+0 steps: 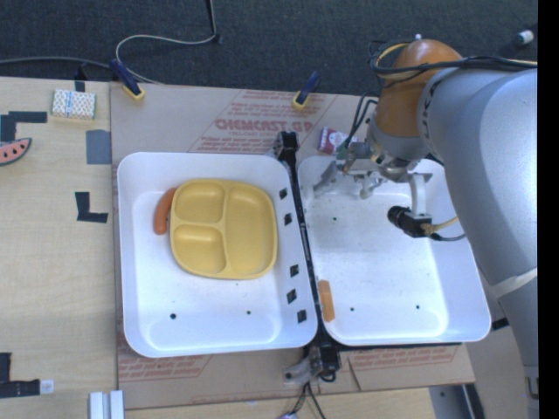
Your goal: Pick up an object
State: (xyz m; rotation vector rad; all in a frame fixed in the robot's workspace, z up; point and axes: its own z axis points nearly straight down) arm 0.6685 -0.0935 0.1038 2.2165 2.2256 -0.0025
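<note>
Counts on the desk (61,260)

Two white bins: left bin (140,321), right bin (419,317). One yellow divided plate (224,228). Two orange pieces: one (161,212) beside the plate, one (326,299) in the right bin. Two blue-and-yellow clamps (127,77), (307,90).

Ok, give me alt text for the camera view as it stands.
The arm's pincer hangs over the right bin's upper left corner. A small orange piece lies at that bin's left wall. The left bin holds a yellow divided plate with an orange object tucked beside it.

Dark carpet floor (262,16) up top w/ a black cable (166,37); cardboard sheet (218,120) over light wood bench (52,260).
</note>
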